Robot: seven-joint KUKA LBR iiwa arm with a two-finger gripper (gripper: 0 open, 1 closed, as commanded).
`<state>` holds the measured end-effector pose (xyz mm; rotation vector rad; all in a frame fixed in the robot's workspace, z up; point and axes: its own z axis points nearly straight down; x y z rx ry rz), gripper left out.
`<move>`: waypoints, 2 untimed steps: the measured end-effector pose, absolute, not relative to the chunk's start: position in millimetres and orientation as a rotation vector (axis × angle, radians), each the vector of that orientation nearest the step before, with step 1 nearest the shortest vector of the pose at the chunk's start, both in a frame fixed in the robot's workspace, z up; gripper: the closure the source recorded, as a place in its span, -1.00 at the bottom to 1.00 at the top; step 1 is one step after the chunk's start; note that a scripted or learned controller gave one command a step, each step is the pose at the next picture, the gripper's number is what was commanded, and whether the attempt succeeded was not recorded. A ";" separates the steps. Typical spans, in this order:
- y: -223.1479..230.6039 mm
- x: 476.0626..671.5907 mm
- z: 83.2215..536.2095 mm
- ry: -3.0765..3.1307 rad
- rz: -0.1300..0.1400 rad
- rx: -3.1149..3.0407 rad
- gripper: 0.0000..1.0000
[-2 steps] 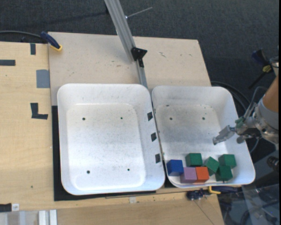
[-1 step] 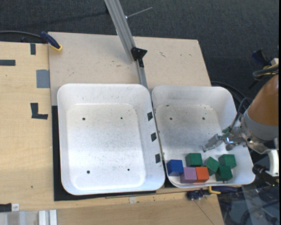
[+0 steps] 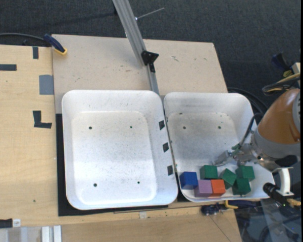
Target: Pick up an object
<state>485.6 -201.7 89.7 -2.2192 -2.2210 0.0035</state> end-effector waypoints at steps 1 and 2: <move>-200.9 485.8 101.0 -2.220 0.001 -2.217 1.00; -204.5 487.5 163.4 -2.226 -0.002 -2.223 1.00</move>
